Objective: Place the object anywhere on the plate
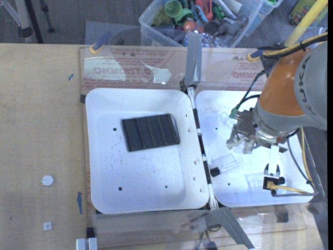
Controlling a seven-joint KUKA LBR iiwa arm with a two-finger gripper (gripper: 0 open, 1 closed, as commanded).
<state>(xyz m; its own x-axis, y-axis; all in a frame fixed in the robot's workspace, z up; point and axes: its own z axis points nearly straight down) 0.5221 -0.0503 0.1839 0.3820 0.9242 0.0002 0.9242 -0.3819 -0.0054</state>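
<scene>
So far, progress: nothing is lying on the dark plate (151, 132); picking and carrying are remaining, I judge.
Object: a clear piece (229, 163) is lying in the right bin (231, 192), at 7 o'clock from the gripper (244, 141).
Grip: released or clenched, cannot tell.
Surroundings: wooden worktop (36, 113); toy tub (208, 9) sitting at 12 o'clock.

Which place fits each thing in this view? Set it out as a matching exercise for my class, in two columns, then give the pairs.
Things:
1. dark plate
2. arm
3. toy tub
4. white disc

Places:
A. behind the bins
B. on the bench, left of the bins
C. in the left bin
D. over the right bin

Pairs: 1-C, 2-D, 3-A, 4-B
</scene>
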